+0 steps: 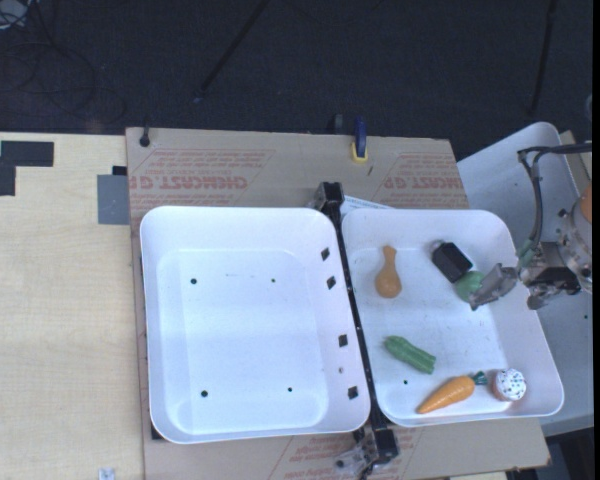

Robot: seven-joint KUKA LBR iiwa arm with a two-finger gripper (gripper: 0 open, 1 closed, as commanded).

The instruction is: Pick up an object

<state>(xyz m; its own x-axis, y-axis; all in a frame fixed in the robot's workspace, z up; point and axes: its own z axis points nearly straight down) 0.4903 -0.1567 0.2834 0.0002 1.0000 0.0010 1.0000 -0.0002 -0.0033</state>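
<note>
Camera view: gripper [492, 286] sits at the right edge of the right bin [540, 408], arm reaching in from the right w/ cables trailing. Can't tell how the end effector is set; the tip is blurred & small. A green item [468, 285] lies right at the tip, touching or nearly so, but nothing visibly sits clamped, so no claim of a hold. Just beside it, up-left, a black block [451, 260]. Further left a tan wooden spoon-like piece [387, 273]; lower, a green pickle-shaped toy [410, 354]; near the front rim a toy carrot [447, 394] & a white dotted ball [509, 384], those two almost touching. Left bin [165, 268] is beside it, w/ black clips along the shared divider. Risks, as I judge them: green item & black block are so close that a closing grasp could catch both or shove one away; the target is near the bin wall, so the tip may hit the rim or pin the item against it; a rounded toy could squirt out on closing. Cables by the wrist might snag too.
</note>
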